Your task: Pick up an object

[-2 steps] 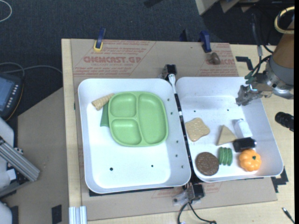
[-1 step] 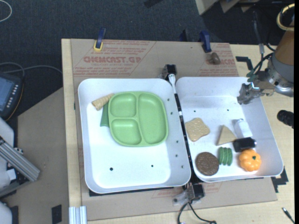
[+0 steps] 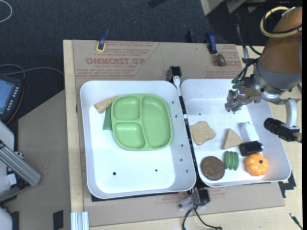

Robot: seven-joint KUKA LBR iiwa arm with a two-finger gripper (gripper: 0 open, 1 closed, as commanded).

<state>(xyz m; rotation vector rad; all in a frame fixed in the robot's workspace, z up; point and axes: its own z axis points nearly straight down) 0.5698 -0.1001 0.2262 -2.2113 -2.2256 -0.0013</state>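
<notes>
Down at the front of the right bin (image 3: 283, 164) sit a round brown patty (image 3: 212, 167), a ribbed green pickle (image 3: 231, 160) and a bumpy orange pumpkin (image 3: 256, 164). Going from the left, I see the left bin (image 3: 96, 166), white and shallow. It holds a smooth green tray (image 3: 142, 121) with three dips in it. A tan cracker (image 3: 104, 104) pokes out at the tray's top left corner.

Next comes the right bin. Its toys look like plastic food: a flat slice of bread (image 3: 202, 132), a tan wedge (image 3: 232, 139), a small white tube (image 3: 247, 128) and a black block (image 3: 251, 148).

My hand (image 3: 233, 103) hangs over the bare top part of the right bin, above the bread and wedge. It touches no toy. I cannot tell if its fingers are apart or together.

I think I am at the reaching step. Nothing is picked yet. For the next move I would go toward the front of the bin, come down over one toy and pinch it. The wedge looks closest. Its slanted sides may slip.
</notes>
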